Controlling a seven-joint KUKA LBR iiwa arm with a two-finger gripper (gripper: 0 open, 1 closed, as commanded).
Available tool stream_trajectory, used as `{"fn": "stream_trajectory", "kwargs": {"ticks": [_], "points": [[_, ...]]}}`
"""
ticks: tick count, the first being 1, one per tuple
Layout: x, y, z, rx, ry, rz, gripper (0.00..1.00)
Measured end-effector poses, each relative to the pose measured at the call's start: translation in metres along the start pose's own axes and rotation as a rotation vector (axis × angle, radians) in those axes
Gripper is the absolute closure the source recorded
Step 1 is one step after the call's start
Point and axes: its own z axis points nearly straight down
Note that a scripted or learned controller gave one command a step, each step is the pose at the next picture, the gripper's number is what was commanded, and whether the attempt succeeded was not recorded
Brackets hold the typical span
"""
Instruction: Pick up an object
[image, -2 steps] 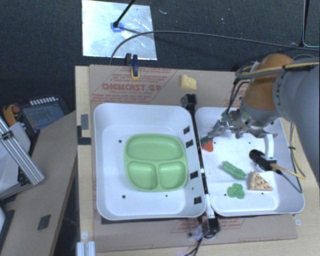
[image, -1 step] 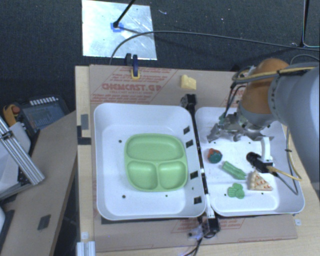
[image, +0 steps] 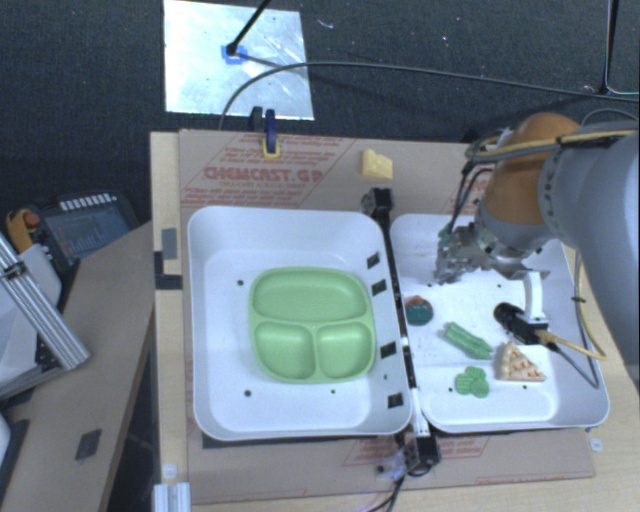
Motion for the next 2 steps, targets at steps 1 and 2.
{"fn": "stream_trajectory", "kwargs": {"ticks": [1, 2], "points": [[0.008, 0.000, -0.048, 0.000, 0.001, -0.004, 1.00], [0.005, -0.006, -0.096, -0.001, 0.000, -0.001, 1.00]]}}
